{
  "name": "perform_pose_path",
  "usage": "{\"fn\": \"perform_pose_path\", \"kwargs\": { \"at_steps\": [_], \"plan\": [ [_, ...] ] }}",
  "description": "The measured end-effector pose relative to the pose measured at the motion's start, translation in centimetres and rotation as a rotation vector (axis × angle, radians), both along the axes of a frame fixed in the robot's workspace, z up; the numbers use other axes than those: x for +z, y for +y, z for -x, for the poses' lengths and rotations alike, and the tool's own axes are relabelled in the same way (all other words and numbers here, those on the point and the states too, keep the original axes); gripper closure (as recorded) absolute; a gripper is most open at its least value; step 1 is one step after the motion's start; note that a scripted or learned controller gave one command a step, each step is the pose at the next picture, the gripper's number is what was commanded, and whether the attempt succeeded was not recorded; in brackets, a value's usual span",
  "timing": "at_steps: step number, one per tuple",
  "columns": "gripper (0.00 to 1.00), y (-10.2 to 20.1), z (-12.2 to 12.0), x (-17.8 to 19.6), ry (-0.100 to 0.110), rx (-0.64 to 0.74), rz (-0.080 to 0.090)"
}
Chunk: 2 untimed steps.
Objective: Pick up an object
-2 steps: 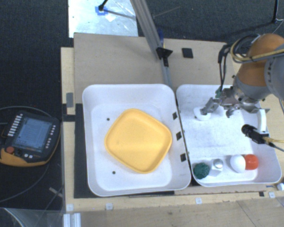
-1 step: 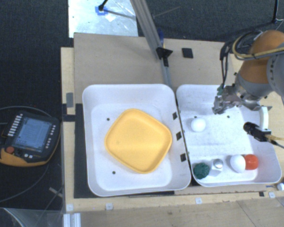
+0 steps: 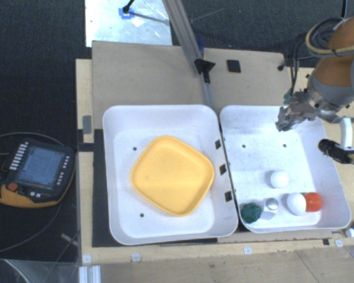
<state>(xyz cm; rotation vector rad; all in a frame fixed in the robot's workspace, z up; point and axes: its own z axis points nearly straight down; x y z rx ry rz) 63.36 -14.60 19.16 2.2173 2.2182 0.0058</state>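
White plastic bins sit side by side on the bench, and everything that could be picked up lies along the near edge of the right bin (image 3: 327,220). From the near left corner there is a dark green ball (image 3: 251,211), a small shiny metal piece (image 3: 271,204), a white egg-shaped thing (image 3: 295,203) touching an orange-red ball (image 3: 313,201), and a little farther in, alone, a white ball (image 3: 278,179).

Next door, the left bin (image 3: 121,128) holds a single yellow square plate (image 3: 172,174) lying flat near its middle.

At the far side of the right bin the gripper (image 3: 287,122) hangs over the bare floor near the back wall, well apart from the cluster. Nothing shows between its fingers; whether they are spread or closed I cannot tell, since they are small and dark here.

By my reading this is the approach step, with no grasp made. The next move calls for travelling toward the near edge, lining up over one item, then descending. The lone white ball looks the easiest target, having free space on all sides.
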Motion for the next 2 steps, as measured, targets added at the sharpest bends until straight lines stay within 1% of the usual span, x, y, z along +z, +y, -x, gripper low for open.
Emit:
{"fn": "perform_pose_path", "kwargs": {
  "at_steps": [1,2],
  "plan": [
    [1.00,0.5,0.6,5.9,0.000,0.001,0.000],
    [1.00,0.5,0.5,10.2,0.001,0.000,0.000]
  ]
}}
